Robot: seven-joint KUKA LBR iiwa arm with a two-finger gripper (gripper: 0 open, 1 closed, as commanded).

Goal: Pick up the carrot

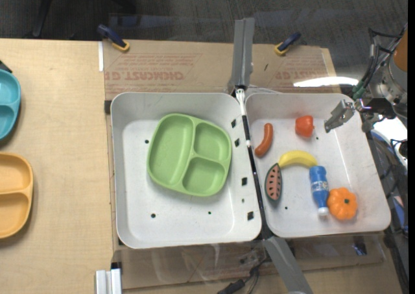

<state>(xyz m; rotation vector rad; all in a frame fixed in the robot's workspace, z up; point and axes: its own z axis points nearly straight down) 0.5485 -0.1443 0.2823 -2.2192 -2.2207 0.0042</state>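
Two shallow white bins, matte plastic, rounded corners, side by side on brown cardboard (155, 69); left bin (130, 221) holding a pale green divided plate (190, 154), three compartments, smooth, soft-cornered

Right bin (382, 221) holding six toy foods, glossy plastic: carrot (263, 139), taken to be the slim, slightly curved orange-red piece with rounded ends, lying near the bin's left wall, close to the divider between bins; red rounded piece (304, 126) to its right, apart from it; yellow banana (297, 158), arched, just below both; watermelon slice (273, 182), red face with dark seeds and green rind; blue bottle (318, 187) lying flat, white cap toward the near wall, beside an orange ribbed pumpkin (342, 203)

Grey arm (389, 88) entering from the right edge, cables trailing; gripper (338, 117) slanted down-left over the right bin's far right corner, near the red piece, well apart from the carrot; open or closed: cannot tell; nothing seen held

Teal plate (6, 104) and orange plate (13, 195) on the pale bench at left
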